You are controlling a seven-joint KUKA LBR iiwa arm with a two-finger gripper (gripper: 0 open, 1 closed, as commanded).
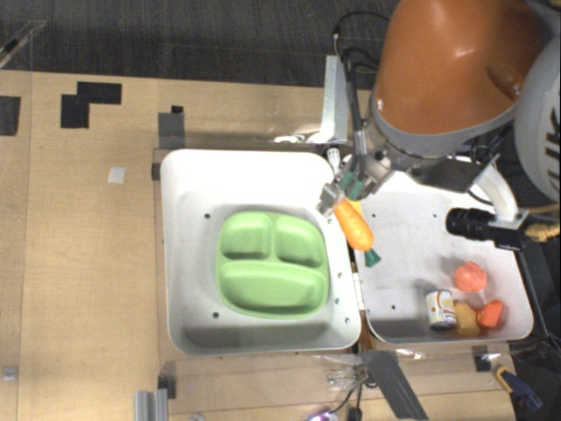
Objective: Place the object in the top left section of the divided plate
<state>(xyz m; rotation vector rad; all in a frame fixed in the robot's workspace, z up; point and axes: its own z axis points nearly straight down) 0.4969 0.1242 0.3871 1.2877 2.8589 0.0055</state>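
A green divided plate lies in the left white bin, with two small sections at the top and one wide section below. Its top left section holds nothing. My gripper hangs above the rim between the two bins, just right of the plate's upper right corner. It is shut on the top end of an orange toy carrot. The carrot slants down and to the right, and its green tip sits over the right bin's left edge.
The right bin holds a pink item, a small can, a yellowish piece and an orange piece in its lower right corner. The arm's big orange-banded wrist looms over that bin's top.
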